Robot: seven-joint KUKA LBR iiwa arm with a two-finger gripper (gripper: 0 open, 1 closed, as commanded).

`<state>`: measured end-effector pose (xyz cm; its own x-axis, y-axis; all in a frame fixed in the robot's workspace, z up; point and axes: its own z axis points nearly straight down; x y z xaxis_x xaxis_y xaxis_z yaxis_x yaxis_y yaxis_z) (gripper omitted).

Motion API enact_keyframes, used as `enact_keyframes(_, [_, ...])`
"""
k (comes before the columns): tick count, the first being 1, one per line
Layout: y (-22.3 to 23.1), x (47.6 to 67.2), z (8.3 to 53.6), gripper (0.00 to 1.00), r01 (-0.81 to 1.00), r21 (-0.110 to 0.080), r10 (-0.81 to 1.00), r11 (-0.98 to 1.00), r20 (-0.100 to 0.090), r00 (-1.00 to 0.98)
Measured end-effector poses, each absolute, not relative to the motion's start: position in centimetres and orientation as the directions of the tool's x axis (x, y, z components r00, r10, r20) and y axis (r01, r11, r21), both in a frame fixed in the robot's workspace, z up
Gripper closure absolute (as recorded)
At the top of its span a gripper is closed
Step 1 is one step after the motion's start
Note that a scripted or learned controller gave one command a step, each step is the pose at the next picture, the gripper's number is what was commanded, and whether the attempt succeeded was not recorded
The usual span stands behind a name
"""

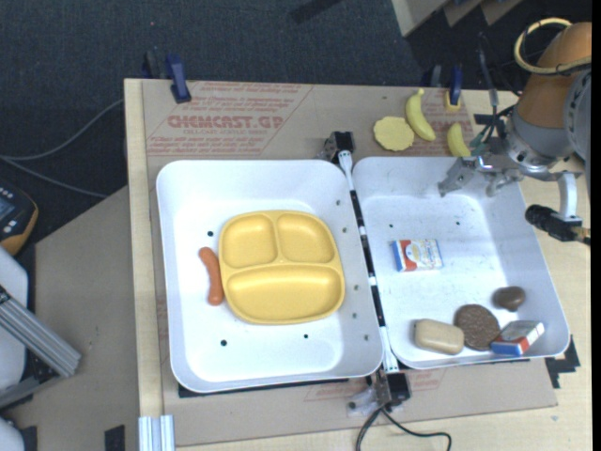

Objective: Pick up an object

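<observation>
The arm [549, 92] is reaching in from the right, and its gripper [477, 175] is hanging over the far edge of the right bin [451, 252]. The jaws are standing apart with nothing between them.

Objects lying in the right bin: a small card [417, 254] with red and blue print near the middle; along the near edge a tan bar [439, 336], a brown disc [478, 325] touching it, a small box [518, 338] with blue and red ends, and a dark pebble [510, 298] just beyond the box.

The left bin [188, 252] is holding a yellow tray [280, 266] with three compartments, and a sausage [212, 275] is lying just beside the tray's left edge.

On the desk [235, 120] beyond the right bin, a yellow slice [394, 133] and two bananas [420, 116] are lying near the gripper.
</observation>
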<state>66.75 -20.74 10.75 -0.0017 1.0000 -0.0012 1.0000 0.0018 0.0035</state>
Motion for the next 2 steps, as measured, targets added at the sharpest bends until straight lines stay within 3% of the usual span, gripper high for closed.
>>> enact_keyframes(1, [-12.5, 53.0, 14.5, 0.0, 1.0, -0.007, 1.0, 0.002, 0.006, -0.002])
enact_keyframes(2, [-9.2, 57.9, 8.1, 0.0, 1.0, 0.0, 1.0, 0.004, 0.001, -0.004])
